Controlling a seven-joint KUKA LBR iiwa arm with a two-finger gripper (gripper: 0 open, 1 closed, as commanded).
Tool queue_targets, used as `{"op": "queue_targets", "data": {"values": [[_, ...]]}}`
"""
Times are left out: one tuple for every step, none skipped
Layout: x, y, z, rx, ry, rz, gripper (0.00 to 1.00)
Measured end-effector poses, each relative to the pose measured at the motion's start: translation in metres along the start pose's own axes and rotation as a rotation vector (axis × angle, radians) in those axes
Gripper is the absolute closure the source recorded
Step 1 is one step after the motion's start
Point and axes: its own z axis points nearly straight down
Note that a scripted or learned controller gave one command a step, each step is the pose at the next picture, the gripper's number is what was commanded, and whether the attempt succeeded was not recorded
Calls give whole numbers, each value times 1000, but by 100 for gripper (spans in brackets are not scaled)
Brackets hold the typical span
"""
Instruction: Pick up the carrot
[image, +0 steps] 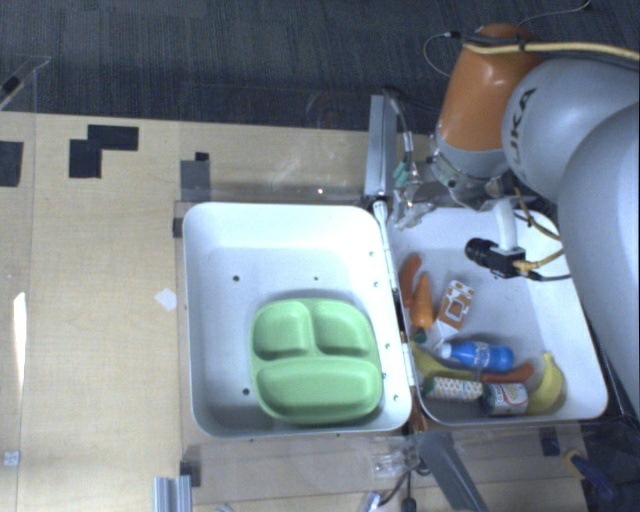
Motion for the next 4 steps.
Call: {"op": "queue_targets", "data": {"values": [[116, 23, 35, 0, 1, -73, 100], [110, 23, 97, -5, 1, -28, 100], [111, 25, 85, -11, 2, -30, 100], [132, 27, 97, -6, 1, -407, 100]]}}
